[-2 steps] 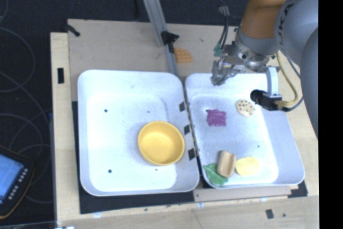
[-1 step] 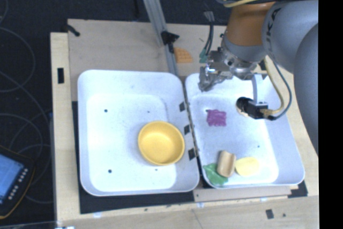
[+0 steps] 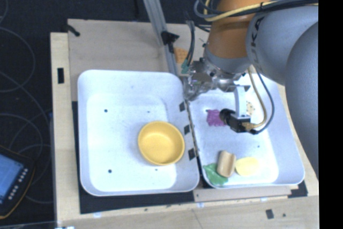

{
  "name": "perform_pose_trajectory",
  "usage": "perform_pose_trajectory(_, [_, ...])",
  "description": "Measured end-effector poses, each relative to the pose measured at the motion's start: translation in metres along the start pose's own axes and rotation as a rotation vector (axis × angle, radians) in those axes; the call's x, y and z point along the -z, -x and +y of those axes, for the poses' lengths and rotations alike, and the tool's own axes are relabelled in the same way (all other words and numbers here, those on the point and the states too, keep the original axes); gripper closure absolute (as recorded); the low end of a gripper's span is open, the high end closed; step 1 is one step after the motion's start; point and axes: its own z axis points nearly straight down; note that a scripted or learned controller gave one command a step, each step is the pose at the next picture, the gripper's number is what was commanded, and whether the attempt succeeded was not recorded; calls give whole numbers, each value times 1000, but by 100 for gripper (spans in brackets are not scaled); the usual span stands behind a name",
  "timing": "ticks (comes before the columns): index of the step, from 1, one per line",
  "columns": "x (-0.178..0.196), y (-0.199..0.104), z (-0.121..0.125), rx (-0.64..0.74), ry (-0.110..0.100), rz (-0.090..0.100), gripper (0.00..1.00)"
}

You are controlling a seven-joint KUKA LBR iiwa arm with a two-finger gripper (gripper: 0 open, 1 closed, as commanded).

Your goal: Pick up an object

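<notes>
Left bin held one thing: a yellow bowl, upright, toward its near right corner and well apart from the robot.

At the seam between the bins, the gripper sat over the far left corner of the right bin, tucked under the arm. From that angle I couldn't tell whether it was wide or narrow, because the wrist covered the working end. I saw nothing held in it.

The purple piece lay nearest in the right bin, just to the near side of the gripper and not touching it. Along the bin's near edge sat a green scrap, a tan cylinder leaning on it, and a yellow lump just beside the cylinder.

My read: this was the approach step — positioning, no grasp made yet. The purple piece looked the likeliest target, being closest and on its own.

The next move would call for a short shift toward the near side to centre over that piece, then a straight descent. It was small and irregular, so alignment mattered — an off-centre close would likely just nudge it. The bin wall at the seam was close too, so little margin on that side.
</notes>
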Motion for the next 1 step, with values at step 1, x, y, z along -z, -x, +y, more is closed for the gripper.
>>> perform_pose_trajectory(1, [8, -46, -31, 1, 0, 2, 100])
